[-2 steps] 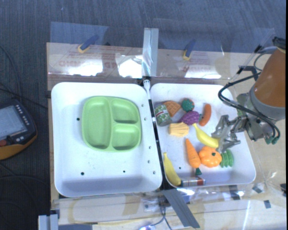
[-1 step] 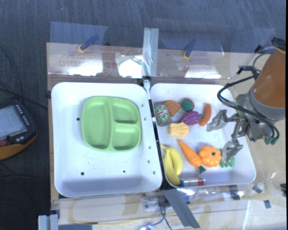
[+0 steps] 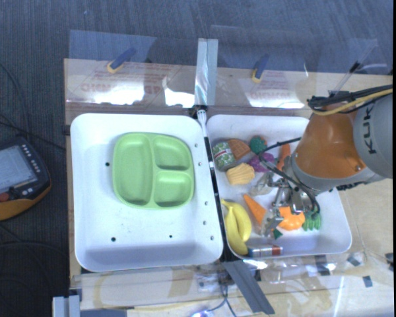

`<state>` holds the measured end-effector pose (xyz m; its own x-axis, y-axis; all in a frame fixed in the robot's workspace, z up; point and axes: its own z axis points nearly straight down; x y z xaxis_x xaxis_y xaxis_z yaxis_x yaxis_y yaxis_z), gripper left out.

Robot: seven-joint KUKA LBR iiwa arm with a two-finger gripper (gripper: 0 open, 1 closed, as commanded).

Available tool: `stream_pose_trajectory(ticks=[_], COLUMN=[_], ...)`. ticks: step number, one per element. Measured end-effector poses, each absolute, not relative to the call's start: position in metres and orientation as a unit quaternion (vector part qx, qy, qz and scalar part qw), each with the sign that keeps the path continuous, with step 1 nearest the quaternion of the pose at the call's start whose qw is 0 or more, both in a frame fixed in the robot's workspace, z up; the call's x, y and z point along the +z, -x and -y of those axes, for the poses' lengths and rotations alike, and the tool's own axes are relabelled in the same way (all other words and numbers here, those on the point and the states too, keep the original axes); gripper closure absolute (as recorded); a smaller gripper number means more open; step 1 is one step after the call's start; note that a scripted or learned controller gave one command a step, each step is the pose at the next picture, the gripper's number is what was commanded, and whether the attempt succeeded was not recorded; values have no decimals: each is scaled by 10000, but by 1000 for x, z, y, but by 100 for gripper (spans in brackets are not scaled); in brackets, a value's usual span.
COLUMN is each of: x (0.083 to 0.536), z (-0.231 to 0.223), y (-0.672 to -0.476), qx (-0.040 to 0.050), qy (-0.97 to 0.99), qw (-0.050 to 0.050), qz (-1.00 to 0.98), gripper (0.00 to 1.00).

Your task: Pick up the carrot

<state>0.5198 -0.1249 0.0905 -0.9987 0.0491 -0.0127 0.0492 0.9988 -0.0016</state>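
The carrot [image 3: 294,219] is orange with a green leafy end [image 3: 311,221] and lies near the front right of the right bin [image 3: 330,243]. My gripper [image 3: 280,214] hangs low over the carrot's left end, touching or almost touching it. The metal gripper parts hide how the carrot is met. The arm's orange band [image 3: 327,152] looms above the bin's right half and hides what lies under it.
An orange wedge [image 3: 254,207] and a banana [image 3: 236,224] lie just left of the gripper, with a red marker [image 3: 264,250] at the front wall. A yellow piece [image 3: 241,174], green can [image 3: 223,154], brown item [image 3: 239,146] and purple grapes [image 3: 264,158] crowd the back. The left bin [image 3: 92,243] holds a green divided plate [image 3: 152,170].
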Motion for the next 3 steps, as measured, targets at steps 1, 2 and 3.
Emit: stream_pose_trajectory(ticks=[1, 2, 3], x=[92, 103, 235], z=[100, 100, 60], y=[-496, -497, -486], qx=[-24, -30, 1], qy=[-223, -218, -1270], qw=[119, 112, 45], qz=[-9997, -9997, -9919], gripper=[0, 100, 100])
